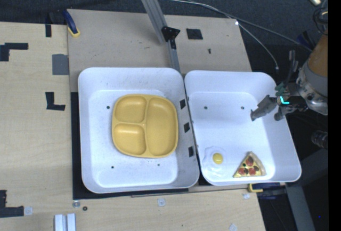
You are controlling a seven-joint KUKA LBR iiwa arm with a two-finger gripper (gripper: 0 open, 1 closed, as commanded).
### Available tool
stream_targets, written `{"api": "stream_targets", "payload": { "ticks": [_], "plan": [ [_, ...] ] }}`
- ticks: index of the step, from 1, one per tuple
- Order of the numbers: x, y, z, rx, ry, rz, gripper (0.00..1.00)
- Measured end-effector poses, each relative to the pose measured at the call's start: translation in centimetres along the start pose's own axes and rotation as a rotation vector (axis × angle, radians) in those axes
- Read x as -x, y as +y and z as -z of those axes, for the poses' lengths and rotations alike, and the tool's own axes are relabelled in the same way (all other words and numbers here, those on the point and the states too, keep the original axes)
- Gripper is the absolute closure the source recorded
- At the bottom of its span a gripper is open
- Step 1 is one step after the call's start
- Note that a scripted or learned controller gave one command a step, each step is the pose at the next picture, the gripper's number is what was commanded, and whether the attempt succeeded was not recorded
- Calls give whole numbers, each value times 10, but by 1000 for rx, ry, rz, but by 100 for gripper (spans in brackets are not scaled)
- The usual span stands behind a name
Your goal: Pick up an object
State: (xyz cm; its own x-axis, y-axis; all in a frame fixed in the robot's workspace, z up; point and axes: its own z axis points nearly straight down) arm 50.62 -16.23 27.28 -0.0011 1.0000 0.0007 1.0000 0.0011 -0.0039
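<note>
A toy pizza slice (249, 166) lies in the near right corner of the right bin (229, 81). Just to its left is a toy fried egg (216, 159), white with a yellow yolk. My gripper (270, 111) hovers over the bin's right side, well above and behind both toys. It is open, and nothing sits between its dark fingers (260, 109). A yellow three-section plate (145, 126) rests in the middle of the left bin (90, 118).
A grey metal pole (154, 3) slants down from the top to the gap between the bins. Cables run across the dark floor at the back. The wooden bench (32, 118) stretches away to the left, marked with black tape.
</note>
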Motion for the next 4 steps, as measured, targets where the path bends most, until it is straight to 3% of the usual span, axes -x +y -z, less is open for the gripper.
{"api": "stream_targets", "payload": {
  "ticks": [1,3,4],
  "plan": [
    [0,0,1,2,-1,0,0],
    [-13,0,-119,-2,0,-1,0],
    [-3,-1,-175,-3,0,-1,0]
  ]
}}
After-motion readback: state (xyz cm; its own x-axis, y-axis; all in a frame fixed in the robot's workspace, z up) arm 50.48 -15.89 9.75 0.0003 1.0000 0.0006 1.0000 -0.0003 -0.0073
